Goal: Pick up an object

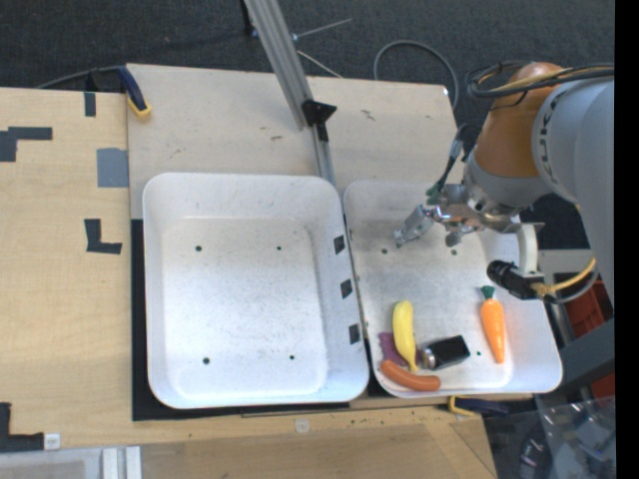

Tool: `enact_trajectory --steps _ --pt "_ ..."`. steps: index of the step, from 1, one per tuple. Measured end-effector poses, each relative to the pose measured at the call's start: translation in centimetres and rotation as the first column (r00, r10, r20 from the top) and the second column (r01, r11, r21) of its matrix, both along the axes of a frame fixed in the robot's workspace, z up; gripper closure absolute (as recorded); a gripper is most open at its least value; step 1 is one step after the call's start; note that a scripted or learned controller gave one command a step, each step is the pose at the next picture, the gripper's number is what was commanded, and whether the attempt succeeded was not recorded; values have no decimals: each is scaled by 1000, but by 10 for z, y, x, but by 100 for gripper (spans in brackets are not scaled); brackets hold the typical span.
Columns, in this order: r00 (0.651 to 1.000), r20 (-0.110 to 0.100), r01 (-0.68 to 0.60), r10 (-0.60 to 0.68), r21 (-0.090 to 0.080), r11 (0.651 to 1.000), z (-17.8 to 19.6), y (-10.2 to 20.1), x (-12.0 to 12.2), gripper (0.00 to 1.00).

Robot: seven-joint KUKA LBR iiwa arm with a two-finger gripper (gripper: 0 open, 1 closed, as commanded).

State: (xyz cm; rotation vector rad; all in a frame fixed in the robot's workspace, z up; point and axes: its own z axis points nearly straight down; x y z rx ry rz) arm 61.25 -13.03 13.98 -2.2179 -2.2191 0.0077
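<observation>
The right bin (371,208) holds several small items along its near side: a yellow banana (402,331), an orange carrot with a green top (492,329), a black block (446,351), a red-orange sausage (409,377) and a purple piece (385,345) partly under the banana. My gripper (431,235) hovers over the far part of the right bin, well away from these items. Its fingers are spread apart, open, with nothing between them.
The left bin (160,267) lies beside the right one. A slanted metal rail (285,58) runs from the top down to the gap between the bins. Cables loop at the back right, and my arm's grey body (579,138) overhangs the right bin's far corner.
</observation>
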Motion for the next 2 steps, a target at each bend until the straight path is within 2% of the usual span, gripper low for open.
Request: enact_trajectory --steps 1,2 --pt "1000 4 -2 2 0 1000 13 1 1 100" --pt "1000 9 -1 1 0 1000 56 0 0 100"
